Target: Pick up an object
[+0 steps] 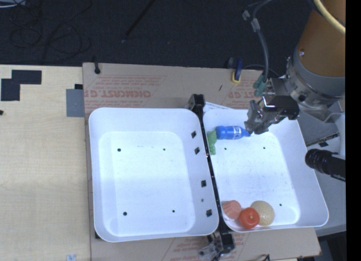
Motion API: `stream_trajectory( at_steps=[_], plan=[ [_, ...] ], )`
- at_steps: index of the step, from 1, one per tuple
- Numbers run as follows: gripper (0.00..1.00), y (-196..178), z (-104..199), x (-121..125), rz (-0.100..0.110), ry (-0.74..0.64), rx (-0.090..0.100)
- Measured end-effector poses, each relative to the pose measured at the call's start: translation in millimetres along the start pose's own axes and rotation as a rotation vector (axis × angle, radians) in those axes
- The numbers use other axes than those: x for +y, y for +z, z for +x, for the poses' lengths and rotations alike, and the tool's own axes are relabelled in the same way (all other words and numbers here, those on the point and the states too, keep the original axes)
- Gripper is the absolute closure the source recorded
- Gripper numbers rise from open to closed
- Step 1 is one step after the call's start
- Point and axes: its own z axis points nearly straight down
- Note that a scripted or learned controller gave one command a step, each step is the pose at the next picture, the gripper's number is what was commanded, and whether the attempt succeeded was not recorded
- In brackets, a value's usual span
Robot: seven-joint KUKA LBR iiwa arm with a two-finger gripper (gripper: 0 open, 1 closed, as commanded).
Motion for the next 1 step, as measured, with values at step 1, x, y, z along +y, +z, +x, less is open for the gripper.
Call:
stream_trajectory(
  at_steps=[1],
  plan=[
    [1.00,136.2,7.3,-3.7,0.029,0.000,-0.004]
  ],
)
